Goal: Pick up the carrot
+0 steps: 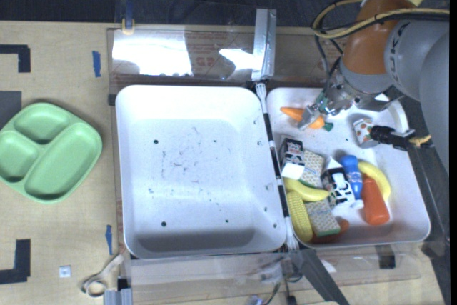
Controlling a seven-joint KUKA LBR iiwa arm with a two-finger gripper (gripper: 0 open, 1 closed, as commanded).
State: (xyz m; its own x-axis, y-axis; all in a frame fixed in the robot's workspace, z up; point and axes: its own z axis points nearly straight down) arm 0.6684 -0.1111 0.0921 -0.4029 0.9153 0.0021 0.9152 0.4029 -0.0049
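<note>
Right bin (421,225): tool (319,111) touches carrot (294,113) near its rear wall.

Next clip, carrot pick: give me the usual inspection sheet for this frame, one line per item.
Surface: wooden bench bearing two white bins, left bin and right bin.
Job's things: carrot lies at the right bin's far left corner, right beside the gripper.
Clutter: two bananas, corn cob, orange bottle, blue bottle, small boxes and sponge, all in the right bin.
Grippers: gripper low at the carrot's end; grasp cannot be confirmed.
Cables: yellow and black cables looped by the orange wrist band.
Surroundings: green divided plate on the bench left of the bins; blue tape marks.
</note>
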